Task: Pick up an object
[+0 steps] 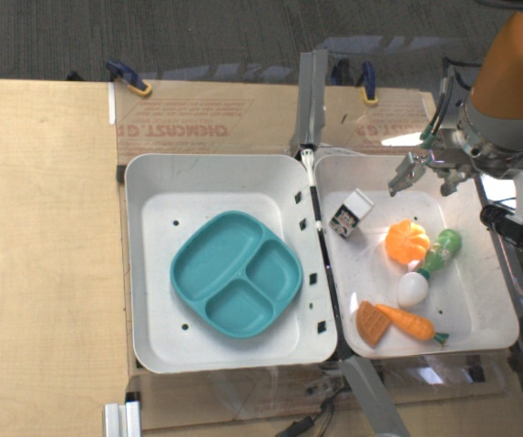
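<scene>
The right bin (480, 330) holds several small items: a white and black box (350, 213), an orange pepper-like toy (407, 242), a green bottle (440, 250), a white egg (413, 289), a carrot (407, 322) and an orange wedge (371, 325). My gripper (423, 182) hangs over the bin's far side, above and beyond the orange toy. Its two fingers are spread apart and open, with nothing between them.
In the left bin (152, 208) lies a teal divided plate (236, 273). A grey post (311, 98) stands behind the seam between the bins. Cardboard (207, 121) lies behind both bins, held by blue clamps (129, 77). Wooden benchtop (38, 244) stretches to the left.
</scene>
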